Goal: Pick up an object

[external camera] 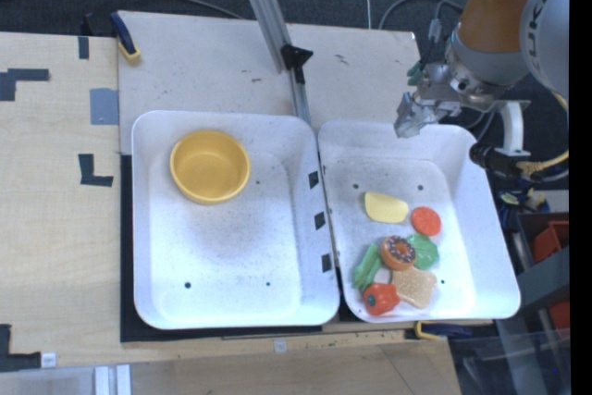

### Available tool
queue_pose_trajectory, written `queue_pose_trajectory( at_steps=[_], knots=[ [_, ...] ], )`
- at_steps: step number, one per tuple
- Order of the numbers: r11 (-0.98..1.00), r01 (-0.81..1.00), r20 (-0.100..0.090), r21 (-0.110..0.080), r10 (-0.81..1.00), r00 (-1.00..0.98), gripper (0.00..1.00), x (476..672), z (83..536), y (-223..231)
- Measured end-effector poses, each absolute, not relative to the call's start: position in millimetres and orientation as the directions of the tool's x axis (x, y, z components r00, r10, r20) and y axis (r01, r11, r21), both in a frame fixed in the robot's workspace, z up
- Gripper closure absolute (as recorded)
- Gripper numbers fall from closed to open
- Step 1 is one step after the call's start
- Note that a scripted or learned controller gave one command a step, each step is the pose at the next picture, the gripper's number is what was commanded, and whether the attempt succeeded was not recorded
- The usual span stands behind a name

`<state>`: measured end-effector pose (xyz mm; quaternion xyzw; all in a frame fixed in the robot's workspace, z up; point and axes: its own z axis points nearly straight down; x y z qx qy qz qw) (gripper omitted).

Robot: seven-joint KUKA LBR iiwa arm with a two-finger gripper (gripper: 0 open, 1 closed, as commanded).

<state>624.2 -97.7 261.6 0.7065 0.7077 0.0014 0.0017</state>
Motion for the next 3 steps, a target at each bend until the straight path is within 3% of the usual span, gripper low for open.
queue_pose_trajectory(
  at_steps=[2,3],
  knots=[
    [0.006,1.0,0.001,-0.002,1.0,-0.006,1.0,629.2,257,3],
    [0.007,1.0,0.001,-0.004,1.0,-0.007,1.0,621.5,237,64]
  ],
)
